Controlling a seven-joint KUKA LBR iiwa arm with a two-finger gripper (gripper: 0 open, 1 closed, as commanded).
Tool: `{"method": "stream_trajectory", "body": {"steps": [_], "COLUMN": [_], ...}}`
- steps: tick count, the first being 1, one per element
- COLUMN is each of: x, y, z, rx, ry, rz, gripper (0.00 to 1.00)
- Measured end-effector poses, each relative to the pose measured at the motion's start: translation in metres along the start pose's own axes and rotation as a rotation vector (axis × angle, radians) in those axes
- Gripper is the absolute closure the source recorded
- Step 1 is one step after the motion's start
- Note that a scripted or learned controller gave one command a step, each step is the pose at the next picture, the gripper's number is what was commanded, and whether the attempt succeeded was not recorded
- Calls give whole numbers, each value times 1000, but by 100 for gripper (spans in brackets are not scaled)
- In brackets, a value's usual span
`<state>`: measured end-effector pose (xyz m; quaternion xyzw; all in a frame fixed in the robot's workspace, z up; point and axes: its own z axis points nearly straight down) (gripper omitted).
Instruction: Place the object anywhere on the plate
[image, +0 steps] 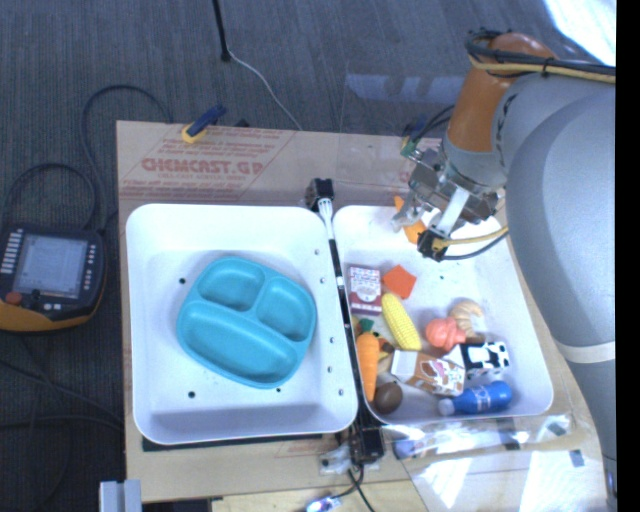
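A single fixed camera looks down from above the bench at a slant, far enough back to take in both white bins: the left bin (150, 330) with its blue divided plate (247, 318) and the right bin (530, 350). The arm (560, 150) enters from the right edge, and a handheld control pendant (48, 275) lies at far left.

The surface (230, 165) is a tan board with faded red lettering along its far side. Two shallow white bins sit on it, touching edge to edge: the left bin (160, 250) and the right bin (530, 370). A small blue and yellow clip (203, 122) lies at the far left corner.
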<state>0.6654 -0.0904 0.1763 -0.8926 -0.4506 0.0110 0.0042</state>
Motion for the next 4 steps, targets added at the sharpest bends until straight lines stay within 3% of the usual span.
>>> {"method": "stream_trajectory", "body": {"steps": [1, 2, 3, 4], "x": [44, 117, 160, 158], "y": [-100, -176, -255, -253], "z": [-69, -16, -5, -5], "rx": [-12, -5, -8, -10], "ry": [15, 5, 5, 5], "rz": [41, 191, 125, 130], "gripper": [100, 100, 100, 0]}}
